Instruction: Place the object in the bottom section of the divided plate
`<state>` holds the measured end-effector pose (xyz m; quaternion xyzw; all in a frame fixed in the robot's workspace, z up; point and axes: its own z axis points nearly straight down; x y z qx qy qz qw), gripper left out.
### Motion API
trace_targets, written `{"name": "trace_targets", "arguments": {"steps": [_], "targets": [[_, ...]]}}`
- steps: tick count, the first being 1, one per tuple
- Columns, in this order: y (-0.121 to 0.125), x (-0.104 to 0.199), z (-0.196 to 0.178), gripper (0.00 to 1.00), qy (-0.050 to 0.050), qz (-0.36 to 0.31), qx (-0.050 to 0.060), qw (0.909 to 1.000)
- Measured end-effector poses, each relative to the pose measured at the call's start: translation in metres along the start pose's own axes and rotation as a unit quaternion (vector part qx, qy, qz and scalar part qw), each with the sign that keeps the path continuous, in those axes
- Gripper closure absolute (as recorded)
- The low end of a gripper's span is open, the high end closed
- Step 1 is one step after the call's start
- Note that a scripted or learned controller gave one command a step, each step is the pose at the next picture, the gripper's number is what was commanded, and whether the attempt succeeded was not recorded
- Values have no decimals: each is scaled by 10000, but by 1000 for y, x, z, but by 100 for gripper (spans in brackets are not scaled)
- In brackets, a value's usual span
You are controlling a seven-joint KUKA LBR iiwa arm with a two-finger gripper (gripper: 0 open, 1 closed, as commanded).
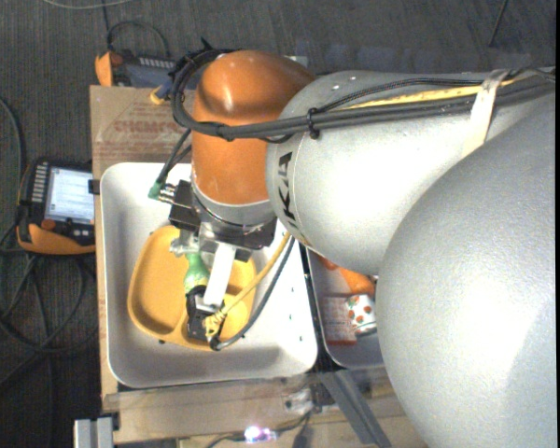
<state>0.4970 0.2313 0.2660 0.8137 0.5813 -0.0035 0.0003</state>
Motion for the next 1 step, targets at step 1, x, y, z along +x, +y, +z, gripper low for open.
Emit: {"name": "trace_targets", "arguments": {"steps": [1], "targets": [[20,-23,1,100,-1,-1603,-6,9871]]}}
